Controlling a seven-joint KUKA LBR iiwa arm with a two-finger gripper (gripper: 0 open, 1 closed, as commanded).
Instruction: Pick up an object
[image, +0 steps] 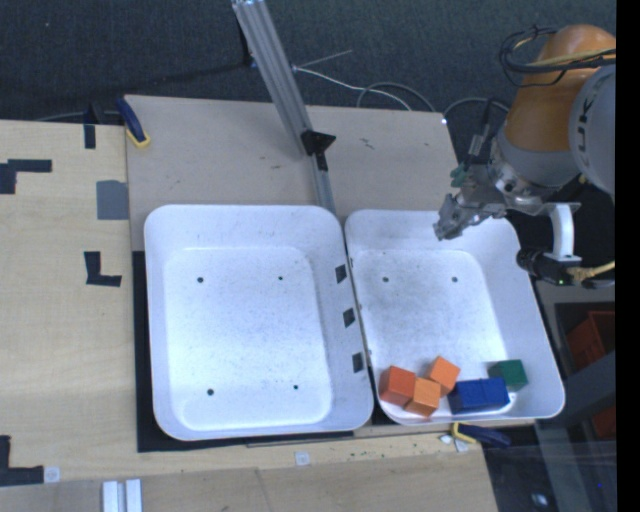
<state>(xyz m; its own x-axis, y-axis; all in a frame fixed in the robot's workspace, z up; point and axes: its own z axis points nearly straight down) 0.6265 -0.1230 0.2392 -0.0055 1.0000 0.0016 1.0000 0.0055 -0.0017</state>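
Note:
Several blocks lie along the near edge of the right bin (430, 300): three orange blocks (420, 385), a blue block (478, 395) and a small green block (511, 374). My gripper (447, 226) hangs over the far right corner of that bin, well away from the blocks. Nothing shows between its fingertips.
The left bin (245, 320) sits beside the right one. A slanted metal post (290, 95) rises behind the bins. Cables trail across the bench at the back. A blue and yellow clamp (132, 122) sits at the far left corner of the bench.

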